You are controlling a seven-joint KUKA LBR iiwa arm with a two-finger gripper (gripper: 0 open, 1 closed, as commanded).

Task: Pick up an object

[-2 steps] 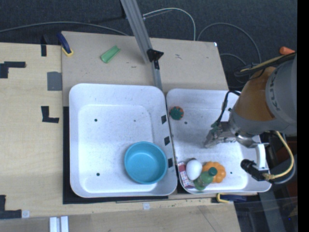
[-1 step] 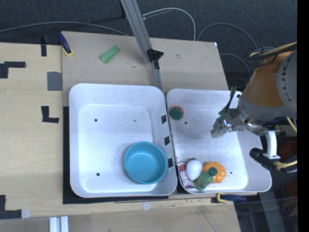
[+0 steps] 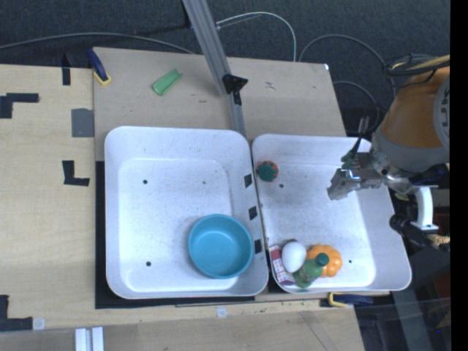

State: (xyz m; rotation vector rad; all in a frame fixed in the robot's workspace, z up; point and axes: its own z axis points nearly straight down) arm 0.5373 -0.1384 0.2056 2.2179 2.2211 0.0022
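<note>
My gripper hangs over the right part of the right bin, with nothing seen between its fingers. A small red and green ball lies near that bin's upper left corner. At the bin's front lie a white egg, an orange round object and a green piece, packed together. A blue bowl stands in the left bin, at its front right. The gripper is well apart from all of these.
A grey pole slants down to the gap between the bins. On the bench behind the bins lies a green block, and a blue and yellow clip further left. Cables run behind the bench.
</note>
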